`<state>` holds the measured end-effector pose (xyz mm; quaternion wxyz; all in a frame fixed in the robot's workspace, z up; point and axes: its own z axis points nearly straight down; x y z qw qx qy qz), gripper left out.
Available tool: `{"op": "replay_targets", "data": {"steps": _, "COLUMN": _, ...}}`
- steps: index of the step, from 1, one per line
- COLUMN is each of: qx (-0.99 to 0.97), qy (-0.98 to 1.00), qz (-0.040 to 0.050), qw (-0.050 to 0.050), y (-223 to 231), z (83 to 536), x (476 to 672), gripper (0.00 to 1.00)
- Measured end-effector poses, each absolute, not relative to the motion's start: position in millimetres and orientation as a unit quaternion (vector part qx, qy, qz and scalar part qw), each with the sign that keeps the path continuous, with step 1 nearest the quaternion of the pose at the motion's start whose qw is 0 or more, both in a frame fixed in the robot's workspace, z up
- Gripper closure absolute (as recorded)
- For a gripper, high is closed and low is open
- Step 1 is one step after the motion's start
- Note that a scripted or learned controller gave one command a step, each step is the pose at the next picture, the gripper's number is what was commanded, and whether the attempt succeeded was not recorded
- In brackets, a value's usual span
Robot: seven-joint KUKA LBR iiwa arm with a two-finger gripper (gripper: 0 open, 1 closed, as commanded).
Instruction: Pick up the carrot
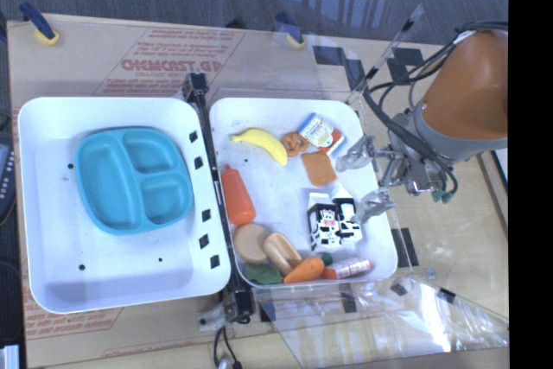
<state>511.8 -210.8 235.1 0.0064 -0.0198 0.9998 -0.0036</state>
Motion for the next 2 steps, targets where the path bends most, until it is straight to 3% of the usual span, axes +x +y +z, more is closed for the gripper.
{"op": "replay_targets", "data": {"steps": 1, "qx": -0.178, "qy": 0.984, "qz": -0.0017, "qw": 0.002, "y": -209, "z": 93, "x": 497.3, "gripper": 0.0}}
{"op": "replay_targets", "data": {"steps": 2, "qx": -0.116, "qy": 0.993, "qz": -0.0014, "qw": 0.003, "y": -208, "z": 95, "x": 590.9, "gripper": 0.0}}
